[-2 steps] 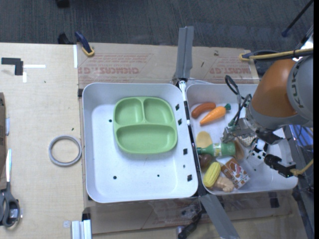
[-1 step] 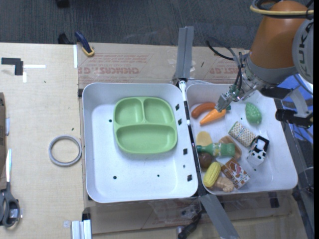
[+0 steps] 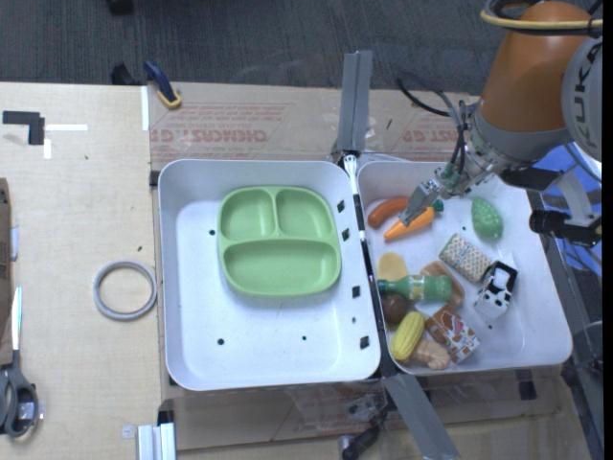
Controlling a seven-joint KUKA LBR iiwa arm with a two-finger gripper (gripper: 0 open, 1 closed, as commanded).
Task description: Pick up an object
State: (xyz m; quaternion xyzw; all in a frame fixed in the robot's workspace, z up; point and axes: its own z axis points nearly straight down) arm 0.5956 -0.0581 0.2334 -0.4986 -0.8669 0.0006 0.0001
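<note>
Two white bins sit side by side on the bench. On the far left, outside the bins, a pair of scissors lies at the edge of the view, and a grey tape ring rests on the wood, well apart from the left bin. That bin holds a green divided plate in its upper half; the floor below the plate and along the left wall is bare, so there is open room there.

The right bin is more crowded. A toy carrot lies near its upper left corner, orange with a small green top, pointing down and left, just beside an orange-red sausage shape. The gripper is right over the carrot; its grey fingers touch or nearly touch the carrot's upper end, but whether they close on it I cannot tell. Below, close to the dividing wall, are a green bottle, a yellow corn cob and a patterned packet, touching each other. Further right lie a checkered block, a black-and-white toy and a green oval. The lower right corner of this bin is bare.
</note>
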